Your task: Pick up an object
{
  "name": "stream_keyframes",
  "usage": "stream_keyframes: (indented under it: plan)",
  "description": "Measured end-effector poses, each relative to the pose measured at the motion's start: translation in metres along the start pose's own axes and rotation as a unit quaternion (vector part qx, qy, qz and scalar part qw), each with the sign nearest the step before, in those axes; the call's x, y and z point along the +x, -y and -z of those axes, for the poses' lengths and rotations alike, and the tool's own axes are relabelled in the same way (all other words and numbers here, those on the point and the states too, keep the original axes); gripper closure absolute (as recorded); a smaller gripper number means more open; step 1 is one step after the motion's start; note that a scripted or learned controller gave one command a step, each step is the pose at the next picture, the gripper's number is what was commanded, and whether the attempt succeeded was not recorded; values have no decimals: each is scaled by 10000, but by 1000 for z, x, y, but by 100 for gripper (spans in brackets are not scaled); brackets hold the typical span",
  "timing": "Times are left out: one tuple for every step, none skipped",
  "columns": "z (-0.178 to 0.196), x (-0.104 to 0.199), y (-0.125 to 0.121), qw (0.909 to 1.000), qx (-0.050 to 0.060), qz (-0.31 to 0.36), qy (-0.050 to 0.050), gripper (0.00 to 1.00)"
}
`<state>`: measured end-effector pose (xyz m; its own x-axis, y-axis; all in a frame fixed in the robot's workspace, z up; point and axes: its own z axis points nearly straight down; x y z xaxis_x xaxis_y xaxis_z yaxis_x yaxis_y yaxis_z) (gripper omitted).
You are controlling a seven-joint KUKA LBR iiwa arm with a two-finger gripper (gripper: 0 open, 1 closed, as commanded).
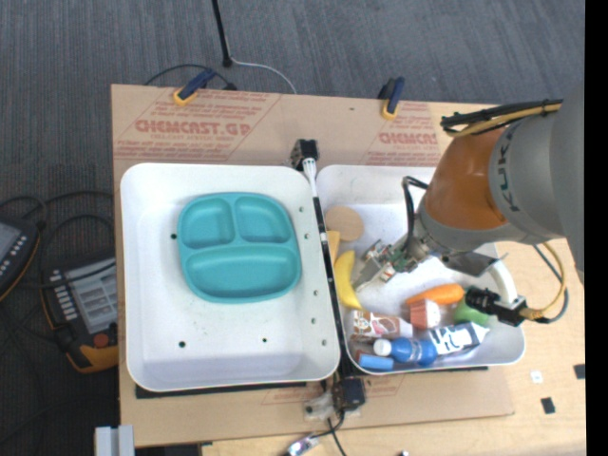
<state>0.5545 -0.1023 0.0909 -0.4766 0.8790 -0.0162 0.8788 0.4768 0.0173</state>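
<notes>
Over right bin (508,348): arm (494,183) bent down from right, fingers (380,262) beside banana (344,278); spread unclear.

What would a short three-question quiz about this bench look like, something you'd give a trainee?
1. True or false: the teal divided plate lies in the left bin.
2. Which lies nearest the divider between the bins? A) the carrot B) the banana C) the blue bottle
3. Over which bin is the gripper working?

Key: 1. True. 2. B, the banana lies along the right bin's left wall. 3. The right bin, amid the heap of objects.
</notes>
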Motion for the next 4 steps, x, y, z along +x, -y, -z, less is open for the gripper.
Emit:
stream_keyframes:
  plan:
    - [93,54,-74,9927,68,1204,-82,0]
    - [95,71,0,9740,68,2261,-97,0]
    - [94,32,-17,9433,50,3317,-93,0]
    - [93,-13,-60,9208,41,3900,-94,0]
